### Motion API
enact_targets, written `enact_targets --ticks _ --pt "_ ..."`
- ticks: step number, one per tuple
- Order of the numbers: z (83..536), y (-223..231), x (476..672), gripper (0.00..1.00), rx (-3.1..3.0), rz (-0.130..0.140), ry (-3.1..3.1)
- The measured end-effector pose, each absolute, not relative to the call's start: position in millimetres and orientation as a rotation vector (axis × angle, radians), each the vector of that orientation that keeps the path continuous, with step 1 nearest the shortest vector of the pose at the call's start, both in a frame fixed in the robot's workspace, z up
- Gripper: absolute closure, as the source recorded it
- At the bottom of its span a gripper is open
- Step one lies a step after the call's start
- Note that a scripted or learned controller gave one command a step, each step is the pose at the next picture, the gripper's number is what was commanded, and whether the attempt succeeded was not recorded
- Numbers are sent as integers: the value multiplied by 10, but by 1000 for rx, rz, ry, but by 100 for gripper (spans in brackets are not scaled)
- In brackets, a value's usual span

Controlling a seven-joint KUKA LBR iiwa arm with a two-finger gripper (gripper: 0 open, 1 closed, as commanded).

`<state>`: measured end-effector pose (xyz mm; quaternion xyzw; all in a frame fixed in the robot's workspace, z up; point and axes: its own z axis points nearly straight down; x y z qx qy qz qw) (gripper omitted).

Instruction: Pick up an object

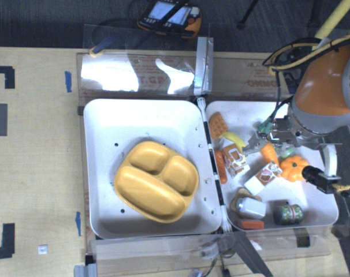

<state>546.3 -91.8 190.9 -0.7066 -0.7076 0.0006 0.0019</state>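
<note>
Looked down at a slant on two shallow white bins, side by side on a light wooden bench [36, 154].

In the left bin [100, 120], found one big thing: a yellow moulded dish [157, 180], turned with the rounded lobes up, near the middle of the bin and a little toward the near side.

In the right bin [328, 212], found many small things close together. At the far left corner, a brown waffle-like piece [217, 123], and just beside it a yellow banana [234, 138]. Nearer, along the wall between the bins, a long red-orange stick [221, 167] touching a small printed carton [237, 160]. In the middle, a small orange piece [269, 153], a white and red box [265, 176] and an orange pumpkin [293, 169] – all three almost touching. At the near side, a brown tape roll [240, 201] with a white item [253, 208] on it, a flat red item [253, 225] at the rim, and a green can [288, 213] lying on its side.

Saw the arm [322, 91] reaching in from the right, with the gripper [272, 136] low over the far middle of the right bin, just above the small orange piece and to the right of the banana. Could not tell whether open or closed – too small and too crowded there. Saw nothing clearly held.

Beyond the bins, a clear panel [140, 74] and a handheld device [169, 15] on the dark floor.
</note>
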Motion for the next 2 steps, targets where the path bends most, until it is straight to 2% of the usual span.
enact_targets --ticks 1,2 --pt "948 -1731 5816 0 -2263 -2 -2184" --pt "1082 -1755 5834 100 -2274 -9 -2186"
